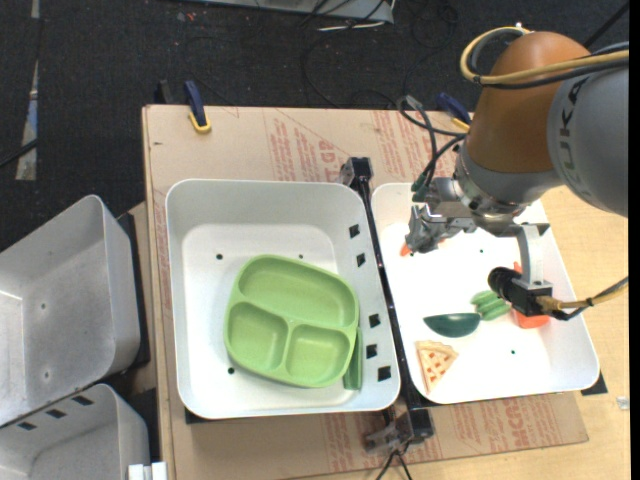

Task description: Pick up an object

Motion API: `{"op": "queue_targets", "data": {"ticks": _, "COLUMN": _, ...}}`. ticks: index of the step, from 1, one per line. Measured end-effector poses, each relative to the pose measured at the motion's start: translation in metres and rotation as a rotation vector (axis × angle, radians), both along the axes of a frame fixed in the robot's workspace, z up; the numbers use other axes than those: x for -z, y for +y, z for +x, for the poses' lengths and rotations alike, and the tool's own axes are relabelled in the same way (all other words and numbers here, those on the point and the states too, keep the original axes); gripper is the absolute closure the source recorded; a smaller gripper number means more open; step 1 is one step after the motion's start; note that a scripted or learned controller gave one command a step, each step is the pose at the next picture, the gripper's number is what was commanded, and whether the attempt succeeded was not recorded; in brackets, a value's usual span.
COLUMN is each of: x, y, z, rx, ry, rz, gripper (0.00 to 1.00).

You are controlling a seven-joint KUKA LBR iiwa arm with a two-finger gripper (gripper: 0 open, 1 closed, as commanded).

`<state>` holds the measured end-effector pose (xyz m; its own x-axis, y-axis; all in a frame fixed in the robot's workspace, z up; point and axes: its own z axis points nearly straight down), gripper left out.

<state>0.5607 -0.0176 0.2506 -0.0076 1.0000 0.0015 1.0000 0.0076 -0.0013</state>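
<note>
**Items for picking, right bin.** Five small pieces lie on its white floor.
- Pizza slice: a toy, lying flat by the near-left corner. It is apart from the rest, with nothing over it.
- Dark green piece: spoon-like, just beyond the pizza slice, with its rounded end to the left.
- Light green piece: at the right end of the dark green piece, touching or almost touching it.
- Orange piece: just right of the light green piece. Robot hardware partly covers it, so its shape cannot be told.
- Orange-red bit: close to the bin's left wall, in the far half, just beside the end effector. Whether the two touch cannot be told.

**Surroundings.**
- Left bin: holds a pale green divided plate with three compartments. It lies flat towards the near-right corner.
- Desk: covered in cardboard and carrying both bins, which sit side by side along a black strip.
- Clamp: blue and yellow, on the desk's far-left edge.
- Spare white bins: off the desk to the left.

**End effector.**
- It hangs over the far-left part of the right bin.
- It sits below the arm, which reaches in from the right and overhangs that bin's far-right part.
- Its tip is dark and cluttered from this angle. How far it is open, and whether it holds anything, cannot be told.
</note>
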Motion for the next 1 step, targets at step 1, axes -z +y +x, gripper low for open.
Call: {"op": "queue_targets", "data": {"ticks": 1, "x": 0.0041, "y": 0.0454, "z": -0.0218, "rx": 0.000, "ry": 0.002, "rz": 0.000, "gripper": 1.00}}
